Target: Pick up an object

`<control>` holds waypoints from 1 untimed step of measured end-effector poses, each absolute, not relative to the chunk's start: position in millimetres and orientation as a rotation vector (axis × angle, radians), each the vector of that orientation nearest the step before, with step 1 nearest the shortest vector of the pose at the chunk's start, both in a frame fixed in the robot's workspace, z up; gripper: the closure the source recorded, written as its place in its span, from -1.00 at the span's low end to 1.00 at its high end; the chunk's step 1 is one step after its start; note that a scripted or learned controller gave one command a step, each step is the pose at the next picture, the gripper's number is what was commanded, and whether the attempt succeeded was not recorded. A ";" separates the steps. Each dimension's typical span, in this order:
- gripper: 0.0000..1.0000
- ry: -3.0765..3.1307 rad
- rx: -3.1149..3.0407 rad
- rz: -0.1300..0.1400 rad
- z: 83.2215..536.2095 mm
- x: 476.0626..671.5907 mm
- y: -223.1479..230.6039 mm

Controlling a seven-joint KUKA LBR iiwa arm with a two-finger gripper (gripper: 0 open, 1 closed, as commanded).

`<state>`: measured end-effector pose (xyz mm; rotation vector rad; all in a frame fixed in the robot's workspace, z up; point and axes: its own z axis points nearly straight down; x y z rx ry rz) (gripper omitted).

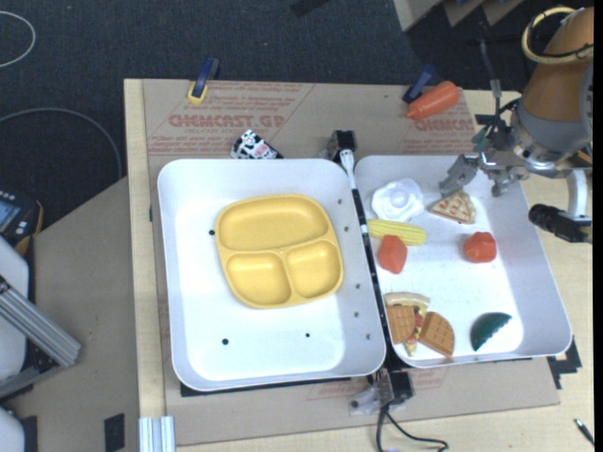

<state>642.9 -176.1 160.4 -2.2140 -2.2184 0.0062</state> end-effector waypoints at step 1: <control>-1.00 -2.217 -2.216 0.006 109.9 634.7 -168.3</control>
